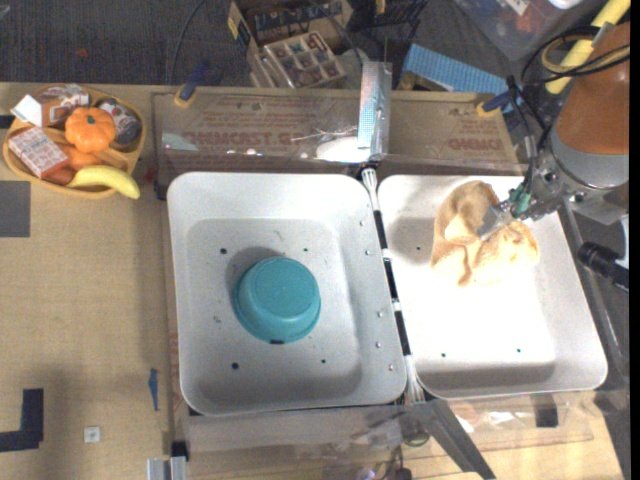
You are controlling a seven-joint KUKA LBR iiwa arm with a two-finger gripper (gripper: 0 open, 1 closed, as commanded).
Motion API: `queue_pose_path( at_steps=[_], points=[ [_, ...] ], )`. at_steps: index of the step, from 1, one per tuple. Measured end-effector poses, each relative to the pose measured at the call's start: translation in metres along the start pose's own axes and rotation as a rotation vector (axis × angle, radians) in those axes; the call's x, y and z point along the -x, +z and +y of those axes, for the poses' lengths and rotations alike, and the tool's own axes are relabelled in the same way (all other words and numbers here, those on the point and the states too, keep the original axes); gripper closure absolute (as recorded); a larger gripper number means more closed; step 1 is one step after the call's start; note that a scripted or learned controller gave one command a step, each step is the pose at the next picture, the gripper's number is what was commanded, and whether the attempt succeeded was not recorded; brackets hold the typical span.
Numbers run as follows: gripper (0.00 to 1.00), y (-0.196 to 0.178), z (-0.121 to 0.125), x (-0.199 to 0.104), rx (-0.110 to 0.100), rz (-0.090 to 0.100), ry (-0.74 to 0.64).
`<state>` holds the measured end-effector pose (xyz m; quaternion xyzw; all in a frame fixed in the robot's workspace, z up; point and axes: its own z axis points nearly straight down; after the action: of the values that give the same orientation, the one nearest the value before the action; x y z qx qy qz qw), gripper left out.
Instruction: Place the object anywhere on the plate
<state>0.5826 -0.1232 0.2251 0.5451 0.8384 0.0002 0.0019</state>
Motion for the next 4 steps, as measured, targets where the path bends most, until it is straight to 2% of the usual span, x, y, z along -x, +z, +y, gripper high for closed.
queue_pose_path(
  at_steps=[2, 3, 4],
  points=[
    [1.0, 0.011, 0.06, -0.084, 0.001, 0.002, -0.799],
    [1.0, -0.002, 0.08, -0.129, 0.006, -0.002, -1.152],
    [1.0, -0.01, 0.108, -0.168, 0.007, -0.002, -1.158]
  ],
)
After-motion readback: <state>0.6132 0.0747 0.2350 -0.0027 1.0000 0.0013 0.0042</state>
